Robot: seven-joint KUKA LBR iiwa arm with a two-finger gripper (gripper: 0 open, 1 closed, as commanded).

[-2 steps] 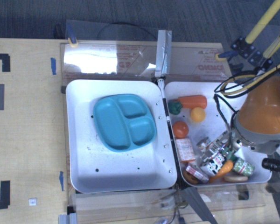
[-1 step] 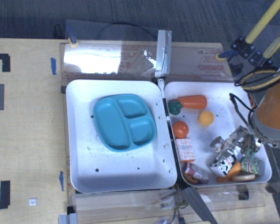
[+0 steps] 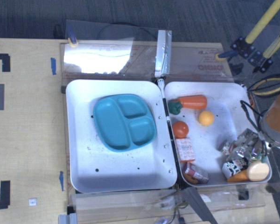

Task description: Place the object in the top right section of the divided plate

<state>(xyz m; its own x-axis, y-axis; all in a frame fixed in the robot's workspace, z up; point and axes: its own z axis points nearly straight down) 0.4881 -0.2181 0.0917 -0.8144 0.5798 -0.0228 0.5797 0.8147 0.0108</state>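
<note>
A blue divided plate (image 3: 125, 122) lies in the left white bin (image 3: 84, 167), with one large section on its left and two smaller ones on its right. My gripper (image 3: 242, 148) hangs low over the lower right corner of the right bin (image 3: 224, 94), above a cluster of small items. Under and beside it are a black-and-white toy (image 3: 232, 167), a cream rounded piece (image 3: 259, 171) and an orange piece (image 3: 239, 176). The gripper's metal parts and cables hide what lies directly beneath it.
The right bin also holds a carrot with a green top (image 3: 191, 102), a yellow-orange ball (image 3: 206, 118), a red tomato (image 3: 180, 129), a printed packet (image 3: 185, 149) and a small wrapped item (image 3: 195, 174). A metal divider (image 3: 163, 52) stands behind the bins.
</note>
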